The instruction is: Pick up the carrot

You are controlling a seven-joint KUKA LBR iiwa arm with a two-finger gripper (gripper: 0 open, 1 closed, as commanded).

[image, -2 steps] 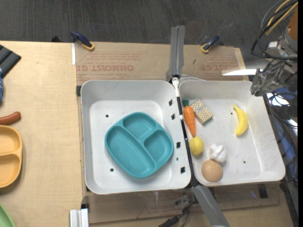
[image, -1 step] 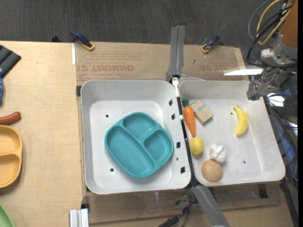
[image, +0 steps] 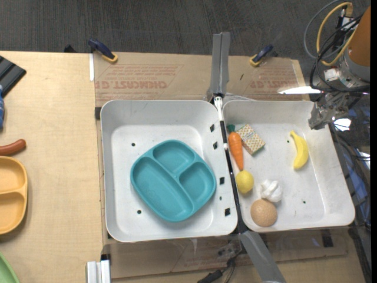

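Observation:
An orange carrot (image: 236,150) with a green top lies along the left wall of the right bin (image: 330,205), its tip pointing toward the lemon. My gripper (image: 320,117) hangs over the far right corner of that bin, well to the right of the carrot and just above the banana. Nothing shows between its fingers.
Also in the right bin: a patterned cracker block (image: 250,138), a yellow lemon (image: 244,181), a white garlic bulb (image: 270,190), a tan round potato (image: 264,213) and a banana (image: 300,150). The left bin (image: 118,122) holds a teal divided plate (image: 172,180). Cables hang at the right.

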